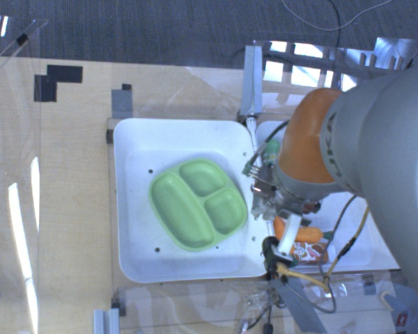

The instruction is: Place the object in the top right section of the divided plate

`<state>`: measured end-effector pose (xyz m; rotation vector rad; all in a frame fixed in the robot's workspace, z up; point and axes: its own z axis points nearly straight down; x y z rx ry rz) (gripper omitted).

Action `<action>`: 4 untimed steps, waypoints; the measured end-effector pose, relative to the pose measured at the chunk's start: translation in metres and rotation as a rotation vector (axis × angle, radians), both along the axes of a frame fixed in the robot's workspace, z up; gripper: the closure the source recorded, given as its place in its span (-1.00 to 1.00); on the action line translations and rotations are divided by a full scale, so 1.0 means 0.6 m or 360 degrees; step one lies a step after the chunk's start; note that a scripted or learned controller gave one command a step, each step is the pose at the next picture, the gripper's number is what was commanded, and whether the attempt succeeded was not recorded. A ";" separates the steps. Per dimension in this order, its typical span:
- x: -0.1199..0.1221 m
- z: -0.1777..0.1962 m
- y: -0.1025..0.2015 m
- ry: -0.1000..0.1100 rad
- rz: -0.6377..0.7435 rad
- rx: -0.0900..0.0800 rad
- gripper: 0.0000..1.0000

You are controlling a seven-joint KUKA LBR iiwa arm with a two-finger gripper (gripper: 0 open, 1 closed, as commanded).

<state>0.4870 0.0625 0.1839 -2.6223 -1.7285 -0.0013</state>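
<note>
A light green divided plate [195,204] lies tilted in the left white bin [136,186]. It has one long section on its left and two smaller ones on its right, and all three hold nothing. My gripper [266,202] hangs below the orange wrist band, over the wall between the two bins and just right of the plate's rim. An orange carrot-like object [305,234] lies in the right bin [362,256], directly beneath the wrist and partly covered by it.
A reddish-brown packet [311,252] lies beside the orange object. Something green [270,149] peeks out behind the wrist. The arm's grey body covers most of the right bin. Cables hang near the front edge [292,273].
</note>
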 end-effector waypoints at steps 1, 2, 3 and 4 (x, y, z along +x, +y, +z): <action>0.003 0.017 0.001 -0.0003 0.0011 0.0002 1.00; 0.005 0.035 0.003 -0.0007 0.0023 0.0003 1.00; 0.001 0.109 -0.008 -0.0005 -0.0078 0.0000 1.00; -0.001 -0.001 0.074 0.0001 0.0074 -0.0001 1.00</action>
